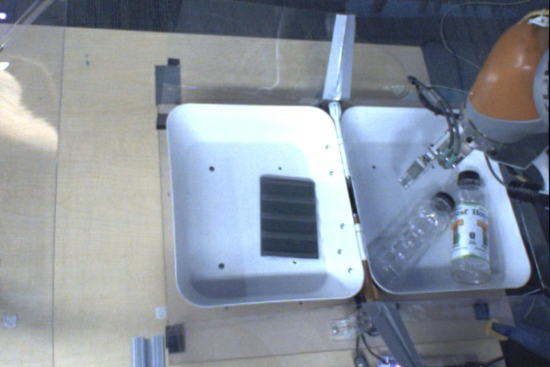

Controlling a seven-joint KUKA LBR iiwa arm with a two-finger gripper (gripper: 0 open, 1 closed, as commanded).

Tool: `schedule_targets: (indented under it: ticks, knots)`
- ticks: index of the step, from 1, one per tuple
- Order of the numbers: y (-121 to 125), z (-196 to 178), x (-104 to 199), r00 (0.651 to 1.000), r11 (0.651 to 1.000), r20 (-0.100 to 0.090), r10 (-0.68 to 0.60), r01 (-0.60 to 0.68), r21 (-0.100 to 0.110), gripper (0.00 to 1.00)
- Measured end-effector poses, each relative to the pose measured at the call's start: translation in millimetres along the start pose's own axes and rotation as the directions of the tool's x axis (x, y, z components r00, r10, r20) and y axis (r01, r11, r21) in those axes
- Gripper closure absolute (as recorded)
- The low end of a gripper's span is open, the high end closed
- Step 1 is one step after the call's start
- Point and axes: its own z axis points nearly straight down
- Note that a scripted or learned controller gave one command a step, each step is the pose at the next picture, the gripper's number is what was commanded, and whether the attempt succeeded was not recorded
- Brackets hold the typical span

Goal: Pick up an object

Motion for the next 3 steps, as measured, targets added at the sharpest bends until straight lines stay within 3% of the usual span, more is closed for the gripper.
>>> schedule_targets:
  ticks: [1, 2, 3]
  knots:
    - [-57.0, 12.4, 0.7, 0.997, 0.997, 0.001, 0.072, -0.072, -0.001, 0.00]
    - [-40.6, 50.0, -37.1, 1.000, 1.000, 0.001, -0.011, 0.011, 0.000, 0.00]
    - [-60.7, 20.7, -19.0, 0.999, 0.999, -0.001, 0.034, -0.034, 0.001, 0.00]
